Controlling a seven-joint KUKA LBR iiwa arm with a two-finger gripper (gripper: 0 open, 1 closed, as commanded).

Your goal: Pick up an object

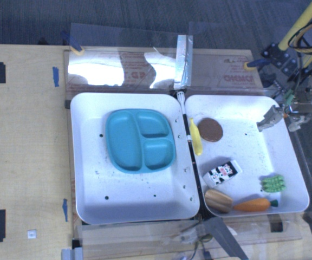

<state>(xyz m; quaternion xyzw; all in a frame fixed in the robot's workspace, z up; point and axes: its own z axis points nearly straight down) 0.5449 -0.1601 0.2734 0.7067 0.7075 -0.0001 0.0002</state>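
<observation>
End effector [268, 119] over right bin [253, 145] edge; touching nothing

A robotics lab: taped plywood bench [20, 145], two white bins [85, 194], loose cables [302, 37].

Left bin [85, 161]: white, with scattered dark specks; holds a teal-blue divided tray [141, 140]. Right bin [253, 145]: white. In it: brown round disc [210, 129]; yellow banana-shaped piece [196, 138] at the divider edge; white card or box with black patches and small red marks [222, 172]; green ridged item [273, 184]; orange carrot with dark green tip [252, 205]; tan-and-brown wood-grain piece [218, 200]. Bench top [26, 145]: pale tan wood with black corner marks and blue tape bits.
</observation>
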